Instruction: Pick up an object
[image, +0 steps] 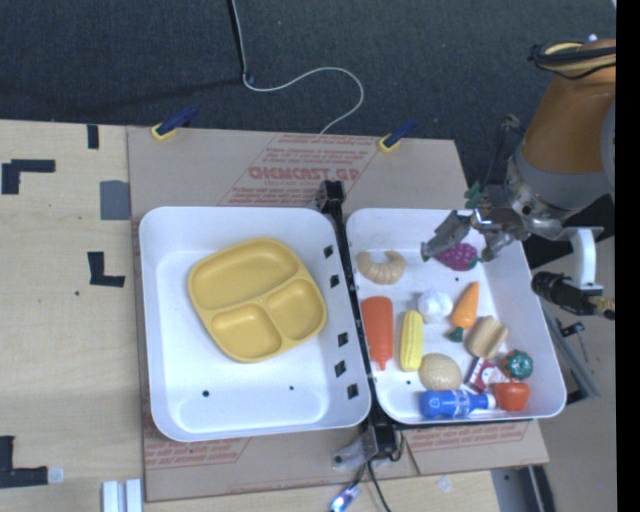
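Camera view puts our claw (468, 238) at the right bin's (540, 330) far corner, fingers spread wide around the purple grapes (459, 257), gripping nothing yet. We should centre over the bunch, settle lower, then close gently before lifting.

Yellow 3-compartment plastic plate (257, 298): you see smooth, slightly glossy plastic.
Brown cardboard sheet (290, 170): matt paper.
White bins (165, 330): smooth plastic.

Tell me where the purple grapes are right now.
The purple grapes sit near the far edge of the right bin, right beside the gripper, with the croissant to their left and the small carrot just below.
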